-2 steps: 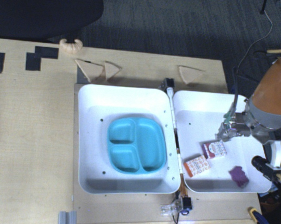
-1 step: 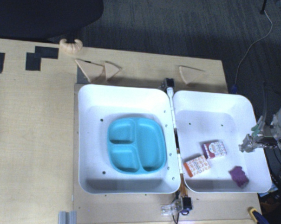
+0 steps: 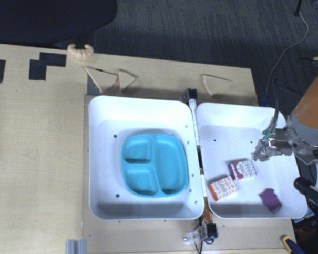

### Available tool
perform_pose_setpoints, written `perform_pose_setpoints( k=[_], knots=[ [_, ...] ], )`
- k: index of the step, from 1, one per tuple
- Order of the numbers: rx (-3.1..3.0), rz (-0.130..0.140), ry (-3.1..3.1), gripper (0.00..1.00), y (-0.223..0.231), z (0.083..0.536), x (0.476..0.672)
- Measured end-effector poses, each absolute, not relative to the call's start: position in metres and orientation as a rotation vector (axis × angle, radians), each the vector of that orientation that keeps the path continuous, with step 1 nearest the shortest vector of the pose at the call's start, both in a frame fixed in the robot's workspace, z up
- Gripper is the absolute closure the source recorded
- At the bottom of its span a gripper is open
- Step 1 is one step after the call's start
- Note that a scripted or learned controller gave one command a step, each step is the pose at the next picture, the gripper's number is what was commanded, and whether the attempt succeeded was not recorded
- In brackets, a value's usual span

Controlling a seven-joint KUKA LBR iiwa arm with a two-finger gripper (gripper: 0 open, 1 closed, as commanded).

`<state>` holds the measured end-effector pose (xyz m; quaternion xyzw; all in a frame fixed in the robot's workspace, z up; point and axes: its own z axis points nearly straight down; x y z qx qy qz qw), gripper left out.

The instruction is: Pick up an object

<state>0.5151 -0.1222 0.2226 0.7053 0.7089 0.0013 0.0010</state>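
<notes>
While lit from above: pale wooden bench point(image 3: 36, 160), dark carpet beyond, two white bins side by side, left bin point(image 3: 100, 147) bearing a blue divided tray point(image 3: 155, 163).
Gripper point(image 3: 263, 150) low over right bin point(image 3: 227, 127), arm cut off at the frame's edge; fingers blurred, spread or pressed together cannot tell. Just below the jaws, maroon-and-white packet point(image 3: 242, 169), long axis tilted slightly up-right; further below-left, orange-ended packet point(image 3: 223, 187), similarly tilted; below-right, purple lump point(image 3: 270, 199), shape unclear.
</notes>
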Motion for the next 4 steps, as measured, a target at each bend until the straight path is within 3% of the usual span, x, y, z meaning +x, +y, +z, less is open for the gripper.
perform_pose_setpoints(
  k=[1, 2, 3, 4],
  knots=[
    [2.217, 0.002, 2.224, 1.00, -0.128, 0.220, 0.487],
    [2.217, 0.002, 2.224, 0.00, -0.128, 0.220, 0.487],
    [2.210, 0.010, 2.216, 0.00, -0.166, 0.098, 0.516],
    [2.206, 0.014, 2.216, 1.00, -0.165, 0.109, 0.517]
  ],
)
